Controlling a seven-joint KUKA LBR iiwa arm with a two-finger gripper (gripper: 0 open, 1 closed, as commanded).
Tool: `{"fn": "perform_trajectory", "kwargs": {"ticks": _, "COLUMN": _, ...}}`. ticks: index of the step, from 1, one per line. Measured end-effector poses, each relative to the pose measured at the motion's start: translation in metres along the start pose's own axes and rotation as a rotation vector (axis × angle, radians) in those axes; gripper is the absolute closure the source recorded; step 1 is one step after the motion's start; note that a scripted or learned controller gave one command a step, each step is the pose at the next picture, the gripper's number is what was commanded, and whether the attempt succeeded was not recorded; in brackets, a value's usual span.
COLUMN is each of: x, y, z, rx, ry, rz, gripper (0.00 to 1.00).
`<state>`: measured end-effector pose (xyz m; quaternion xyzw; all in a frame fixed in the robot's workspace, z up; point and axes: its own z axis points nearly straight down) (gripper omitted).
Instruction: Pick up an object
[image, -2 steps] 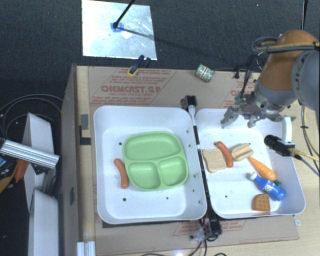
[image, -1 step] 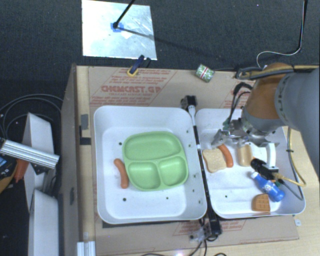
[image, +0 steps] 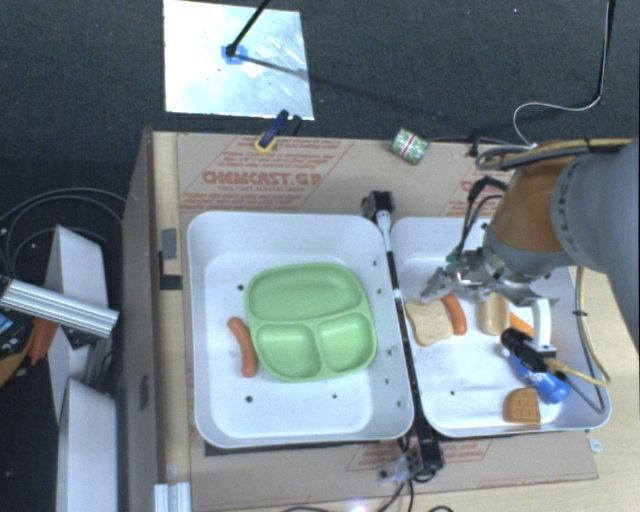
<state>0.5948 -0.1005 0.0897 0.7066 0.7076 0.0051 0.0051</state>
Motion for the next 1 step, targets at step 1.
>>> {"fn": "perform_trajectory", "kwargs": {"ticks": 1, "x": 0.0007, "y": 0.0014, "z": -0.0111, "rx": -0.002, "ry": 0.001, "rz": -0.001, "gripper": 1.00}}
